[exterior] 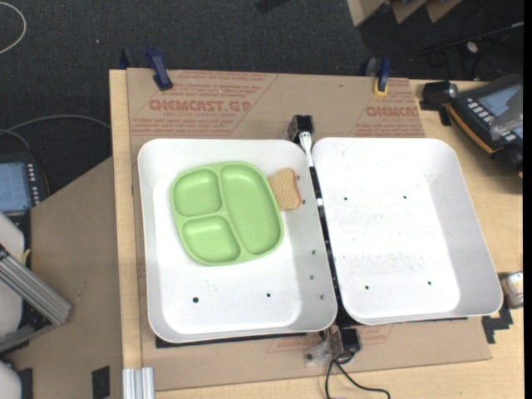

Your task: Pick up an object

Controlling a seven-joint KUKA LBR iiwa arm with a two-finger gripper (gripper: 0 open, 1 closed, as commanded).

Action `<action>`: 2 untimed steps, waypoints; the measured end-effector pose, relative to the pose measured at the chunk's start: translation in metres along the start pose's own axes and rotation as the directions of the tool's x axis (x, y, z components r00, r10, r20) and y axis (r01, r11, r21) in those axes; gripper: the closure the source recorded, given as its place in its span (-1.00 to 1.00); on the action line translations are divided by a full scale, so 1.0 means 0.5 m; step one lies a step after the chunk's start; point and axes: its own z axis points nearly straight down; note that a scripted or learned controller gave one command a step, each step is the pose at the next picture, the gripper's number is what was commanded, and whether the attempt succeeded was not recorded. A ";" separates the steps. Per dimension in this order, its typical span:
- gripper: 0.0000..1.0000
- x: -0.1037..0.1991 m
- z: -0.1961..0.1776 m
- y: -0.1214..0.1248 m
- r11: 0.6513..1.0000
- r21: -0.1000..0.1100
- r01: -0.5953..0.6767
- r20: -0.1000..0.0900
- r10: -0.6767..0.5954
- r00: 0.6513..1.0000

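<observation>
A green divided plate (pixel 226 214) lies in the left bin (pixel 166 302) – a tan cracker-like piece (pixel 286 189) touching its right rim – the right bin (pixel 465 223) beside it

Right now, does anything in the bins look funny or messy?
Nothing looks spilled or broken. The green divided plate lies flat in the left bin, turned a bit askew to the bin's edges. A tan cracker-like piece sits beside the plate's right rim rather than in a compartment, which looks slightly odd.
</observation>
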 end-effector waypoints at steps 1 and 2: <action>-1.00 -0.248 0.001 0.000 1.000 -0.001 -0.004 0.004 0.004 1.000; 1.00 -0.234 -0.023 0.004 1.000 -0.007 0.009 0.004 -0.009 1.000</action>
